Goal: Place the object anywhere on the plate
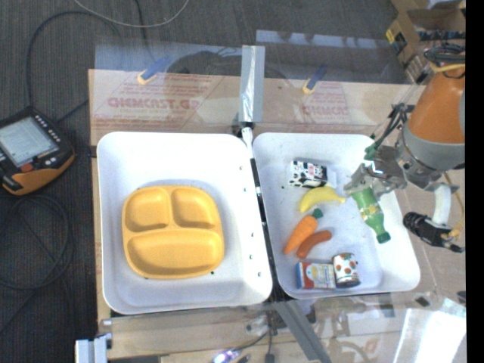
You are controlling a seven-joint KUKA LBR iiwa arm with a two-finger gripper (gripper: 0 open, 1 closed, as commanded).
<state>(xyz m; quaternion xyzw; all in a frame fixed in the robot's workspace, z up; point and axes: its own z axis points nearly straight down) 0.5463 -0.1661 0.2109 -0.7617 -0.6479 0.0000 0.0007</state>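
Gripper sits low over the right bin, right by the top of the green bottle. You cannot tell how its fingers stand. Your arm comes in from the right, bent down. That bin also has a banana, a carrot, a sausage, a black and white pack, a small box and a can. Left bin holds the yellow plate. The arm's top is cut off.
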